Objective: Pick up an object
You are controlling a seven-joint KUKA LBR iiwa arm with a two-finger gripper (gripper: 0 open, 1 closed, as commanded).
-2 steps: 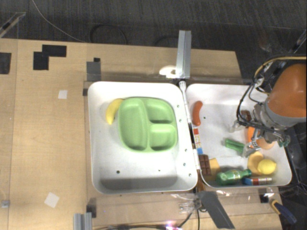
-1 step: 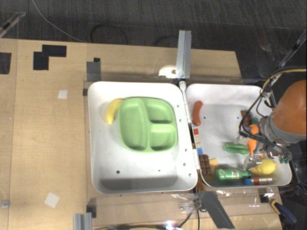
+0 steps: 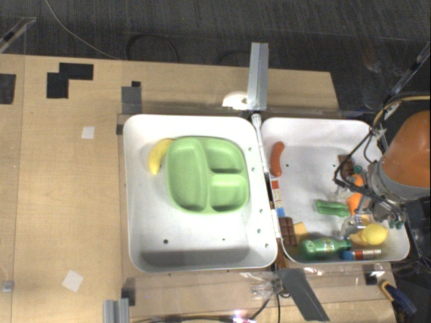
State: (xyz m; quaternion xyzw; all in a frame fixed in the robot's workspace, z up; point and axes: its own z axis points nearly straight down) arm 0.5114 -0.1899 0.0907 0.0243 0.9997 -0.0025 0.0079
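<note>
Low in the right bin (image 3: 316,130) hangs the gripper (image 3: 355,222), under the orange-banded arm (image 3: 407,157) — whether it is apart or together, I cannot tell. Just beside it lie a lemon (image 3: 372,234), a green bottle (image 3: 322,247) and a carrot (image 3: 353,201). A sausage (image 3: 276,159) lies well apart. The left bin (image 3: 145,207) holds a green tray (image 3: 205,173) and a banana (image 3: 158,155).

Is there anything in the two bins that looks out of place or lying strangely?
One thing: the green divided tray in the left bin lies turned askew, covering part of a banana. The right bin's items are loosely scattered, with nothing damaged.
</note>
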